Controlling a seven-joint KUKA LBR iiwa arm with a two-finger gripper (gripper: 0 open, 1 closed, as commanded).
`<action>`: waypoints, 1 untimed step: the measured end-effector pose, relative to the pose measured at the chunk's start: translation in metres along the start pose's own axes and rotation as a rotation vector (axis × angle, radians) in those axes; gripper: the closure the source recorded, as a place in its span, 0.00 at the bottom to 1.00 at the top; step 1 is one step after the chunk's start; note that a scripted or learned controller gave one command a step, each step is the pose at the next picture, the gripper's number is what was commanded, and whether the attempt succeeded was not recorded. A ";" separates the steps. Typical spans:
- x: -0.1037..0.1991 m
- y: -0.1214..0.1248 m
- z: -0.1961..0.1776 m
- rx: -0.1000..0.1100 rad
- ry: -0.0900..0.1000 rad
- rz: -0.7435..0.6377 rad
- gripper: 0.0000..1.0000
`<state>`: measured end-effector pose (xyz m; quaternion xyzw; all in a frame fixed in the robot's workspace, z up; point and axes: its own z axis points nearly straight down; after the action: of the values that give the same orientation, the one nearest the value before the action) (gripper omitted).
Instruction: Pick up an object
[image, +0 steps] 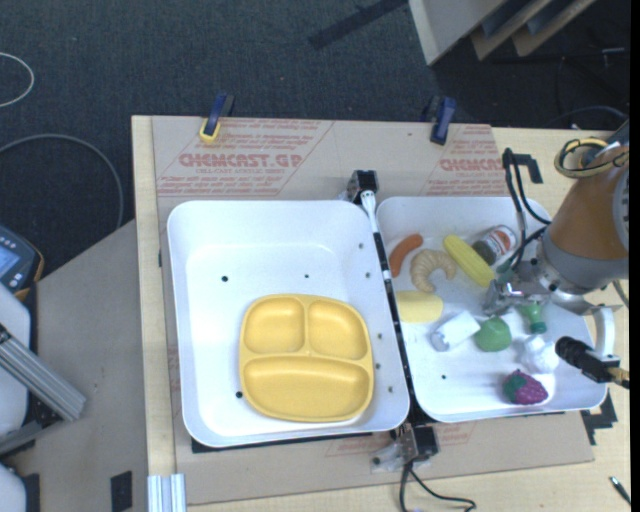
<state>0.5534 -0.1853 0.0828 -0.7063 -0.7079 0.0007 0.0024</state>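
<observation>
From my station I see the arm (590, 225) reaching in from the right over the right bin (440, 395), its end effector (508, 292) low among the toys there. I cannot tell from this angle whether it is released or clenched. Just below it lies a green round fruit (492, 335), beside a white block (455, 330). A yellow corn cob (468, 258), a croissant (432, 266) and an orange sausage (403, 253) sit further up the bin, a purple grape bunch (527, 388) near its lower right corner. The left bin (200, 330) holds a yellow divided plate (305, 358). Both bins rest on the table (150, 200).
</observation>
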 end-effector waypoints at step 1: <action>0.066 0.023 -0.067 -0.011 -0.003 -0.005 1.00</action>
<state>0.5766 -0.1195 0.1497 -0.7046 -0.7096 -0.0024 -0.0025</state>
